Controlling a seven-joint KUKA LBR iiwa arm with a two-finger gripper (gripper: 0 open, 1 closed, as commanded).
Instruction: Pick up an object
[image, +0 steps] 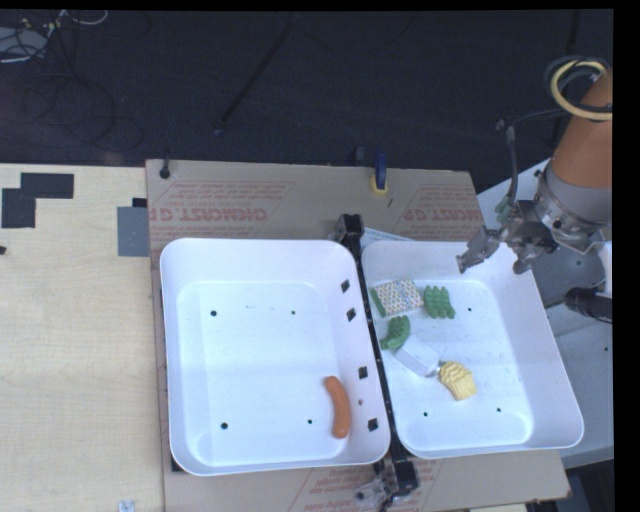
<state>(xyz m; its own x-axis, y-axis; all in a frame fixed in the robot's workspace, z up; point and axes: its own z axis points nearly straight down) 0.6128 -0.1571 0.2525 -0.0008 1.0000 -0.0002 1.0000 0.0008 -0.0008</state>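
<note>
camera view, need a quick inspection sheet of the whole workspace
Surface: two shallow white bins, left bin and right bin, on a brown cardboard sheet.
Job's things: orange sausage-shaped toy in the left bin; green studded block, patterned flat tile, green curved piece, yellow lumpy toy in the right bin.
Clutter: nothing seen.
Grippers: gripper above the right bin's far edge, jaws open, holding nothing.
Cables: dark cables on the floor behind.
Surroundings: pale wooden bench.
</note>
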